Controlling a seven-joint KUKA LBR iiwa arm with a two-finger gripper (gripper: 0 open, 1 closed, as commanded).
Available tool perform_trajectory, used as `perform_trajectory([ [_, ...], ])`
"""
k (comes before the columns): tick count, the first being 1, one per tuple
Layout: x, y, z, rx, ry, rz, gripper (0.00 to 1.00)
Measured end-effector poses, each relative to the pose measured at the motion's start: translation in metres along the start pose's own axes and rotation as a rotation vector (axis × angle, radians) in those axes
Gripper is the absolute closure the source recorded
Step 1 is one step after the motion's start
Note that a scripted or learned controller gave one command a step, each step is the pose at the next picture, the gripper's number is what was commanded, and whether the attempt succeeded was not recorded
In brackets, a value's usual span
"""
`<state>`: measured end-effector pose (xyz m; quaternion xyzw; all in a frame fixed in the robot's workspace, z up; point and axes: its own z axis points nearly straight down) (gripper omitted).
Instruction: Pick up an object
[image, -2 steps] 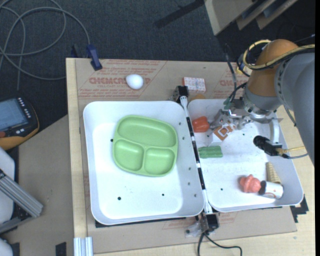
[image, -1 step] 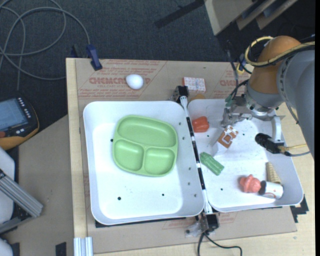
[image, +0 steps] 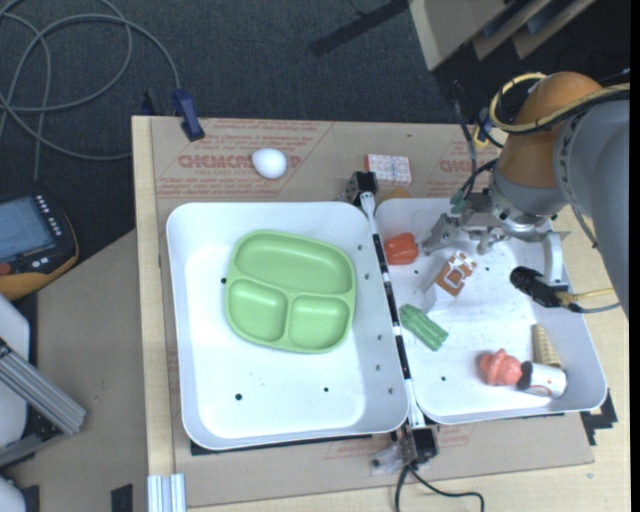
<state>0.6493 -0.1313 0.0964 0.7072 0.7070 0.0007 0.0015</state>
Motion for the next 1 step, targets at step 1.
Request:
perform_trajectory([
  [1,0.0015,-0.0399,0.0119,0.005,0.001,0.0,0.0],
])
